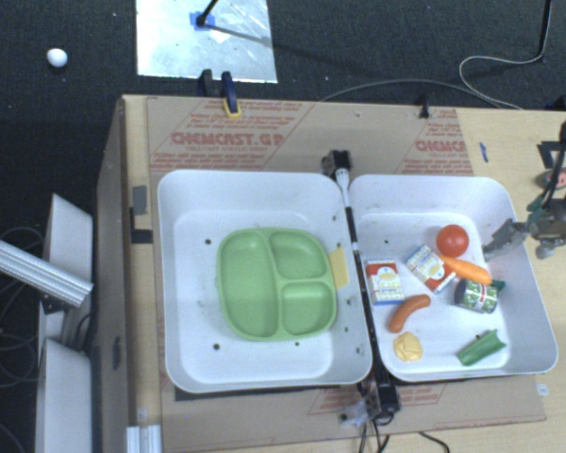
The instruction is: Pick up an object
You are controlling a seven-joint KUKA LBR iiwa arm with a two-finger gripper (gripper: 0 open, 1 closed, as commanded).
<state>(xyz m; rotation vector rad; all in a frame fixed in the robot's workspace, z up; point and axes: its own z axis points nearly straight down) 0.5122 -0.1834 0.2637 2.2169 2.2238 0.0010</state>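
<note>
Dark carpet surrounds a bench topped with brown printed cardboard (292, 135), on which two shallow white bins sit side by side. In the left bin (193, 196) lies a green divided plate (275, 283). The right bin (401, 192) holds the candidates for picking: a red tomato (452, 241), a carrot (468, 270), a small white carton (428, 266), a second carton (384, 281), a sausage (407, 311), a dark can (475, 295), a yellow piece (407, 347) and a green pod (480, 347). At the right edge, the gripper (505, 237) hangs over that bin's right rim, apart from every object; whether it is open or closed cannot be told. The likely trouble is crowding: tomato, carrot, carton and can lie touching or just beside each other, so a descent there may wedge between items or nudge them aside.
</note>
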